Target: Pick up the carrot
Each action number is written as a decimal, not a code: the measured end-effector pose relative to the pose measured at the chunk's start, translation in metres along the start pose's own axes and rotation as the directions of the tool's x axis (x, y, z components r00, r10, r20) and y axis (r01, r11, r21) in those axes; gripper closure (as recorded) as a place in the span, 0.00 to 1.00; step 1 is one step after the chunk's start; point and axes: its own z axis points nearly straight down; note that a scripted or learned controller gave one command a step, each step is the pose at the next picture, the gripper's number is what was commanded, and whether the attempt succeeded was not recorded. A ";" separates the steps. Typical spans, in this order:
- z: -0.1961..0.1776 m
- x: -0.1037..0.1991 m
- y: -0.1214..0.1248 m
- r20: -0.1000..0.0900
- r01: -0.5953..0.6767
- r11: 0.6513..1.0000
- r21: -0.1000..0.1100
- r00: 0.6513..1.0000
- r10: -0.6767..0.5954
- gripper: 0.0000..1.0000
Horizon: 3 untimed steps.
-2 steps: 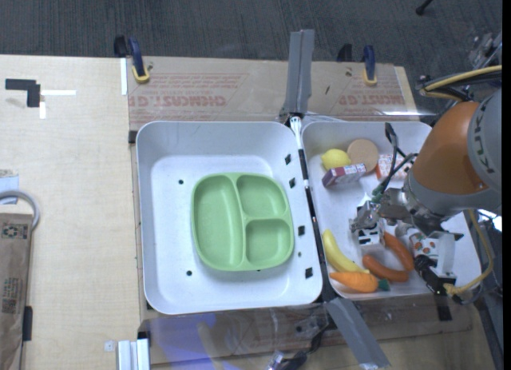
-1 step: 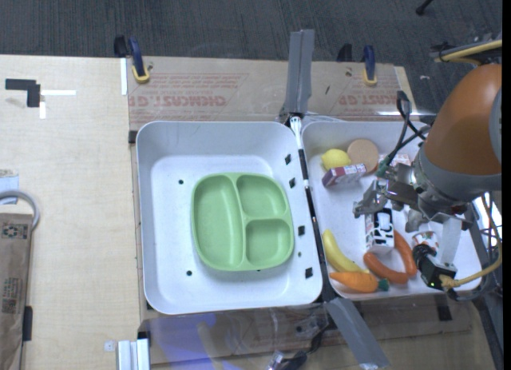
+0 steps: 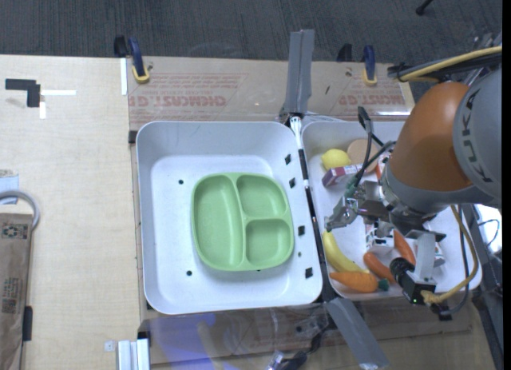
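The carrot [image 3: 354, 280] is orange with a small green top. It lies flat along the near wall of the right bin [image 3: 319, 132]. My gripper [image 3: 345, 212] hangs over the middle of that bin, above and a little behind the carrot, apart from it. The grey arm with its orange band covers much of the bin's right half. Nothing shows between the gripper and the carrot except a banana.
A yellow banana [image 3: 338, 252] lies just behind the carrot. A red-orange item [image 3: 378, 264] and a red piece [image 3: 403, 247] lie to its right. A lemon [image 3: 335, 158] and a small red-and-white box [image 3: 345, 173] sit at the back. The left bin [image 3: 160, 200] holds a green divided plate [image 3: 242, 220].
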 end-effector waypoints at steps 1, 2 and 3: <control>0.074 -0.067 0.015 0.003 0.411 0.912 -0.012 0.912 -0.411 0.00; 0.064 -0.068 0.018 0.008 0.408 0.913 -0.019 0.913 -0.408 1.00; -0.001 -0.002 0.002 0.004 0.720 0.694 -0.006 0.694 -0.720 1.00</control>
